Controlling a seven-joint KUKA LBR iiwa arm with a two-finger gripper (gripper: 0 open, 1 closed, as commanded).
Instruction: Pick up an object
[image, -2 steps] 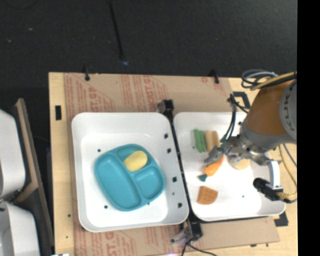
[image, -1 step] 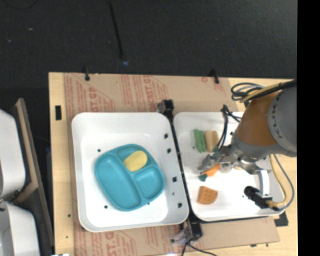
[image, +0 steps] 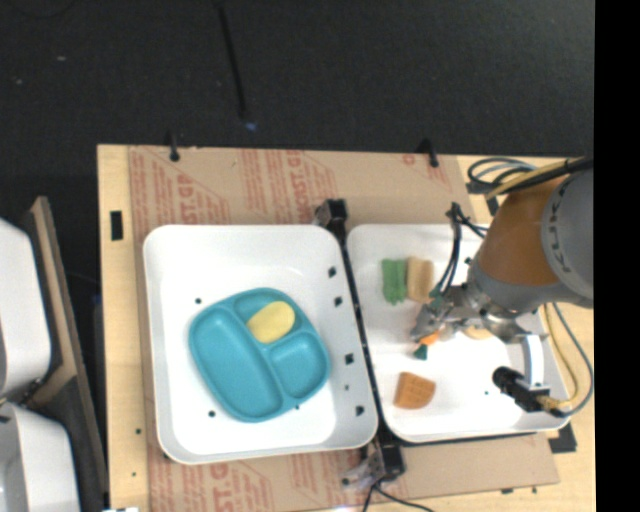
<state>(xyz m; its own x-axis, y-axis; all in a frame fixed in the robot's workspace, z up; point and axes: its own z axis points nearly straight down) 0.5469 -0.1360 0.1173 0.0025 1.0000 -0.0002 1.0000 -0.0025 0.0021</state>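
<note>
Two shallow white plastic bins sit side by side on a cardboard-covered bench w/ red printed lettering. Left bin (image: 170, 330): glossy, rounded corners, holding a turquoise divided plate (image: 235, 375), smooth plastic, oblong w/ three compartments. A pale yellow rounded lump (image: 271, 321), matte, egg-like, lies in the plate's upper-right compartment.

Right bin (image: 470, 420): a green ribbed block (image: 394, 281) stands just beside a tan rectangular block (image: 419, 279), the two touching or nearly so, near the bin's top-left. A brown-orange wedge-ish piece (image: 414, 390), rough-looking, lies toward the bin's bottom, apart from the others. A small orange & green item (image: 425, 346), thin, too small to ID, sits mid-bin.

Gripper (image: 434, 322): grey metal, hanging below the arm's orange band, low over the right bin's middle, tip just above the small orange & green item. Whether it touches that item — can't tell; how the pincer stands, spread or closed — can't tell, too blurred & crowded w/ cables.
</note>
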